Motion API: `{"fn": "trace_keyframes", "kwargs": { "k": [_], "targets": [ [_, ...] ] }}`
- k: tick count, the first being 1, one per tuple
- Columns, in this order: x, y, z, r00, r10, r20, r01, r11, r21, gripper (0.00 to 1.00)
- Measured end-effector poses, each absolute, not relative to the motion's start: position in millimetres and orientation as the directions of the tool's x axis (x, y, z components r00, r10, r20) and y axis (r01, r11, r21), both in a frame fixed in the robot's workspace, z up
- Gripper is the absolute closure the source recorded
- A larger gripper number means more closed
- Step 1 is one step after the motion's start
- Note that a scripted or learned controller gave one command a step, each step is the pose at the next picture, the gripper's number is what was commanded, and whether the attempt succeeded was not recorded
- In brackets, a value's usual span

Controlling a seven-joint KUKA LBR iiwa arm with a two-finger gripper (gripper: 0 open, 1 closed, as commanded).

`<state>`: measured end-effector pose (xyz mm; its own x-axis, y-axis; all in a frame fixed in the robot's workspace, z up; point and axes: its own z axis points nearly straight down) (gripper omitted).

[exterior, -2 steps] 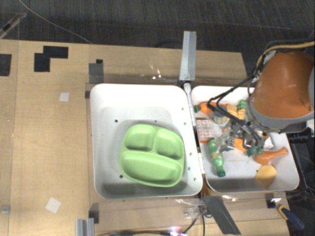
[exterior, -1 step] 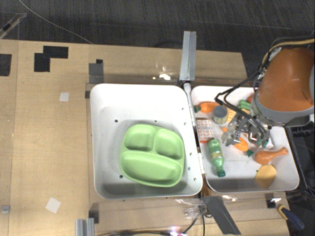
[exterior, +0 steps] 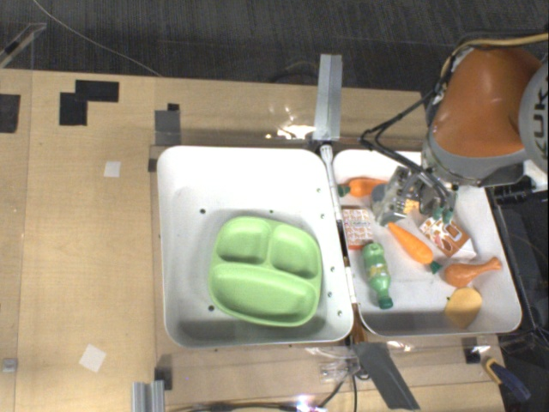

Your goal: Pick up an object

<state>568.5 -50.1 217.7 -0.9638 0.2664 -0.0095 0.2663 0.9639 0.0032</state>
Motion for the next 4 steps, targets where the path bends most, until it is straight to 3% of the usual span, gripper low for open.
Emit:
{"fn": "trace_keyframes", "kwargs": {
  "k": [1, 2, 3, 4],
  "targets": [
    [625.6, -66.4, 222.6, -0.959, 0.285, -0.01, 0.285, 0.959, 0.003, 1.0],
    [620.1, 56.1, 226.3, -0.976, 0.219, -0.008, 0.219, 0.976, 0.007, 1.0],
    [659.0, 38.1, 301.7, -0.95, 0.311, -0.016, 0.311, 0.95, 0.007, 1.0],
    [590.5, -23.0, 311.6, -0.874, 0.485, -0.009, 0.485, 0.874, 0.004, 1.0]
  ]
}}
